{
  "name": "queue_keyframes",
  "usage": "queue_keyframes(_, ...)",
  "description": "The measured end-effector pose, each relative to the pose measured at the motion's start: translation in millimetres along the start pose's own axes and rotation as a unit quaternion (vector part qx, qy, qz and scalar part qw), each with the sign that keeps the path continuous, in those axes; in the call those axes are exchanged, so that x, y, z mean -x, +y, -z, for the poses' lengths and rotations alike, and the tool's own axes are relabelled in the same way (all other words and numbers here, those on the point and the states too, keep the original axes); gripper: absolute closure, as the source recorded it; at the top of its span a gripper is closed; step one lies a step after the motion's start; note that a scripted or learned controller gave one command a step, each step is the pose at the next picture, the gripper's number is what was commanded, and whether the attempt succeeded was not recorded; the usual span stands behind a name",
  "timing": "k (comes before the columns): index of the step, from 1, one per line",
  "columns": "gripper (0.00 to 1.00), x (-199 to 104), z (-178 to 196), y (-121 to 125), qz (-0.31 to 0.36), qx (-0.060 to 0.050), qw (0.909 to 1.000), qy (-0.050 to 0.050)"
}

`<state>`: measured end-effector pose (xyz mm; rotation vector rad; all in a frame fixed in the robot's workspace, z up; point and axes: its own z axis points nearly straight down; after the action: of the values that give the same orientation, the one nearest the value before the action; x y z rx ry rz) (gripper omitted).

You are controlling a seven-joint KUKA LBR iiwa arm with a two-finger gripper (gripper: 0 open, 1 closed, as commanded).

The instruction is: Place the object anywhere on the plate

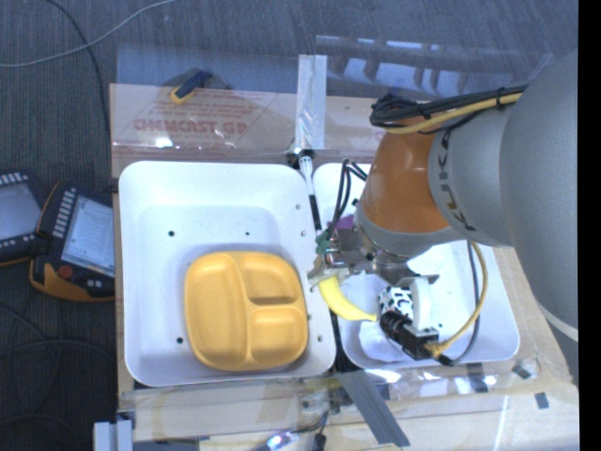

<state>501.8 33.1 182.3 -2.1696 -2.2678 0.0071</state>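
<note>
Yellow banana [340,301] just beside claw [331,256]

Smooth matt yellow plastic plate [247,310], glossy white plastic bins [150,205], ribbed dark carpet floor [75,26]

plate [248,309] in left bin [150,205]; banana [340,302] in right bin [498,332]

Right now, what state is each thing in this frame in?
Yellow plate: lies flat in the left bin, nothing on it.
Banana: in the right bin, under the arm, not on the plate.
Black-and-white toy: in the right bin, beside the banana.
Hand: low over the banana; grip unclear.
</note>
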Motion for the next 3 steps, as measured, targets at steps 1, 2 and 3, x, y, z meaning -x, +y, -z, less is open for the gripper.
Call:
queue_keyframes(1,1.00,-51,0,40,-0.030,0.000,0.9996,0.000)
queue_keyframes(2,1.00,-124,-45,55,0.059,0.000,0.9983,-0.001)
queue_keyframes(3,1.00,-107,-15,20,0.042,0.000,0.9991,0.000)
